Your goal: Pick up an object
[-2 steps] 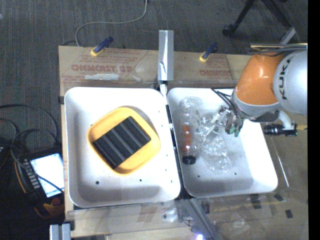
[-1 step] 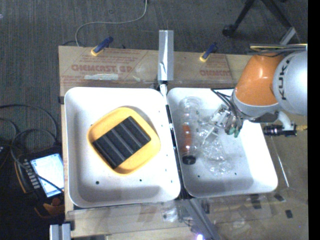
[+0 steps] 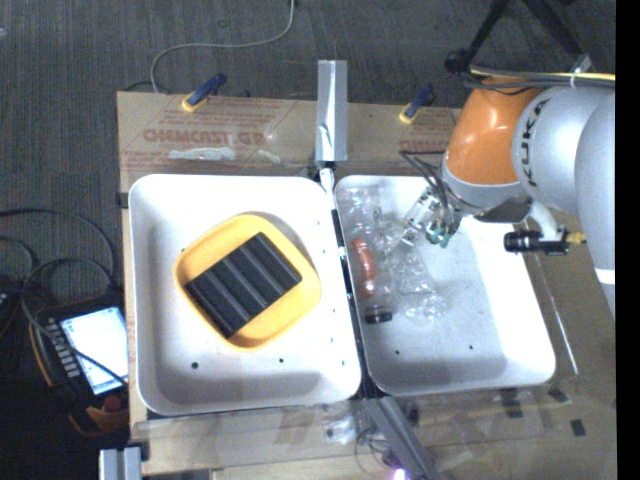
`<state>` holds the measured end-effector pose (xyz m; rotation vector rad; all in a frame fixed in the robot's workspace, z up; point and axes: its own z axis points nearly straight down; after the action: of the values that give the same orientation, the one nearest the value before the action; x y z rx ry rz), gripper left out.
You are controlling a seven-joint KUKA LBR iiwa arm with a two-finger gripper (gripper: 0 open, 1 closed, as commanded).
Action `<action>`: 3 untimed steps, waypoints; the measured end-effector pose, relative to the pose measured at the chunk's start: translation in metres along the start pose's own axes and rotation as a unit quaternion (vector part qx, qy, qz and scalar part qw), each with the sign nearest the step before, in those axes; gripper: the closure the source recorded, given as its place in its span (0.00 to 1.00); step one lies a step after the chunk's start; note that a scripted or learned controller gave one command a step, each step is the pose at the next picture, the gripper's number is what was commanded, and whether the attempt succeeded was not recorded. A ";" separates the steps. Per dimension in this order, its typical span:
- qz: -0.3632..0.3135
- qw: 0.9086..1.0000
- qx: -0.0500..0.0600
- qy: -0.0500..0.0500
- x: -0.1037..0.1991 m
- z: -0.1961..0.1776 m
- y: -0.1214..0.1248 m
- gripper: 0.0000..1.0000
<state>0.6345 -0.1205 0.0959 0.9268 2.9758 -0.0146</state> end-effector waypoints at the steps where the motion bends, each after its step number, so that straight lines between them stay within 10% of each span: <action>1: 0.161 0.987 0.001 0.012 -0.032 0.005 -0.003 0.00; 2: 0.156 0.988 -0.002 0.005 0.013 0.001 0.009 0.00; 3: 0.205 0.979 0.002 0.013 0.049 -0.042 -0.053 0.00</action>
<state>0.5634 -0.1359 0.1362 1.5295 2.7438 -0.0006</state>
